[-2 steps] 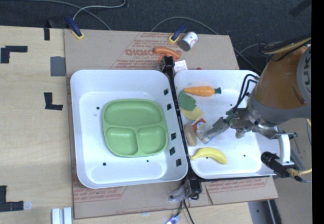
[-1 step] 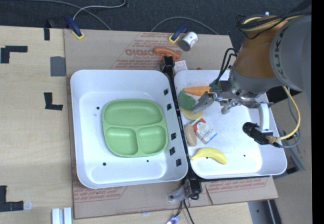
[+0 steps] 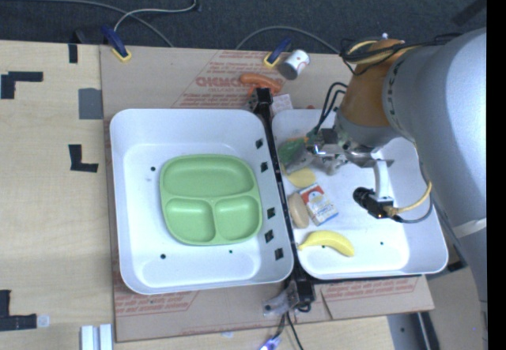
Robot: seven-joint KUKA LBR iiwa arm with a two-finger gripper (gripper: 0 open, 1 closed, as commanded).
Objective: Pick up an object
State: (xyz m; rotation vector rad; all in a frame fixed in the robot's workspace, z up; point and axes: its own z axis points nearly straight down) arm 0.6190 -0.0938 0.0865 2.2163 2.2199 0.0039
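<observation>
Arm: you see the arm (image 3: 443,103) reach in from the right, bent low over the right bin (image 3: 419,257).
Gripper: the gripper (image 3: 320,152) sits down among the items at that bin's upper left; whether it is spread or pressed together, you cannot tell.
Objects: a green item (image 3: 291,152) lies just beside the gripper; a pale yellow piece (image 3: 301,178), a small red-and-white carton (image 3: 318,205) and a banana (image 3: 327,242) lie nearer the front.
Left bin: a green divided plate (image 3: 210,198) rests in the left bin (image 3: 126,143).
Progress: judge nothing lifted yet; the grasp and the lift are left.
</observation>
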